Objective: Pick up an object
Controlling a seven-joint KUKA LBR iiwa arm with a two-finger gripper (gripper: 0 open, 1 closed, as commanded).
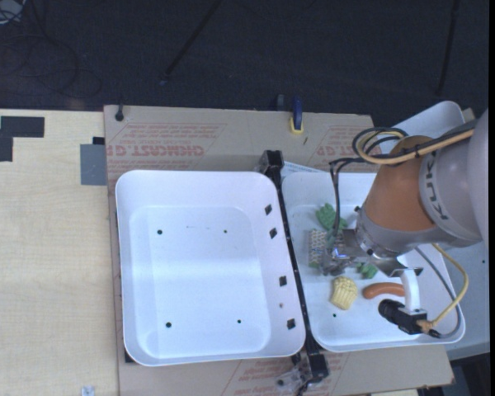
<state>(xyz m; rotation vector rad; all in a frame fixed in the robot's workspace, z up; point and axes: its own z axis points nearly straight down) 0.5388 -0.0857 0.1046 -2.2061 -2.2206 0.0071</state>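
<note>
Camera view looks down on a table (41, 262) bearing two white bins side by side on a cardboard sheet (190, 143). The arm (412, 200) reaches in from the right over the right bin (313, 337), and its fingers (337, 256) sit low near that bin's left wall, just beside a grey mesh piece (316, 244). Whether they are released or clenched cannot be told from this angle, and nothing can be seen held between them. All the loose objects lie in the right bin. A green leafy piece (326, 215) lies toward the far left corner. A yellow corn cob (343, 292) lies nearer the front edge, and an orange sausage-shaped piece (384, 289) lies to its right. A small green bit (365, 268) lies between the corn cob and the wrist. The left bin (120, 221) shows only its white floor.
</note>
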